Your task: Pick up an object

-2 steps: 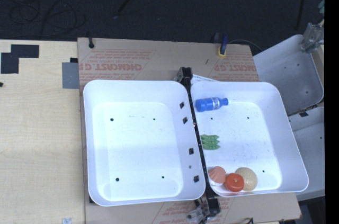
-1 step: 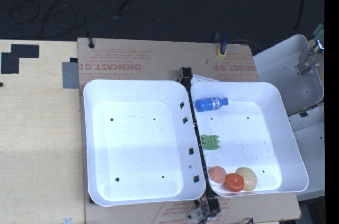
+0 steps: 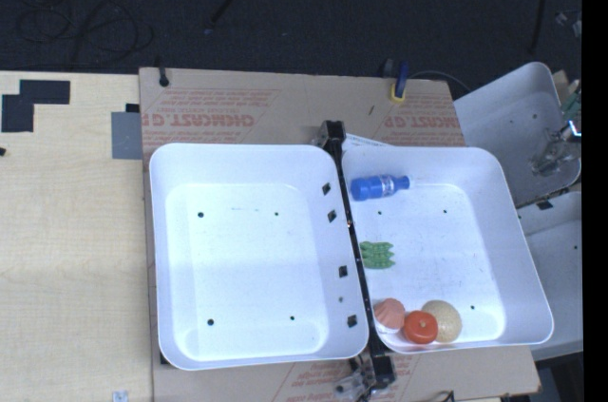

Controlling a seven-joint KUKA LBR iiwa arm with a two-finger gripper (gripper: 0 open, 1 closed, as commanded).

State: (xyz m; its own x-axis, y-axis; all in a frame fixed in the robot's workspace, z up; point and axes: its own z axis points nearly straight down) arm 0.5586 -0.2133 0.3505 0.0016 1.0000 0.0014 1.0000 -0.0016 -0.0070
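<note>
The right bin (image 3: 494,201) holds several small objects. A blue bottle (image 3: 378,187) lies on its side near the bin's back left corner. A small green ridged piece (image 3: 377,255) rests beside the left wall, about halfway down. At the front of the bin three things are bunched together: a pink rounded piece (image 3: 389,313), a red round one (image 3: 420,327) and a beige round one (image 3: 444,318), touching one another.
The left bin (image 3: 176,201) sits beside the right one, with a black clamp strip (image 3: 347,239) joining them. Both stand on a cardboard sheet (image 3: 247,110). A grey metal plate (image 3: 513,110) with hardware stands at the right edge. A blue and yellow clip (image 3: 400,81) is at the cardboard's back.
</note>
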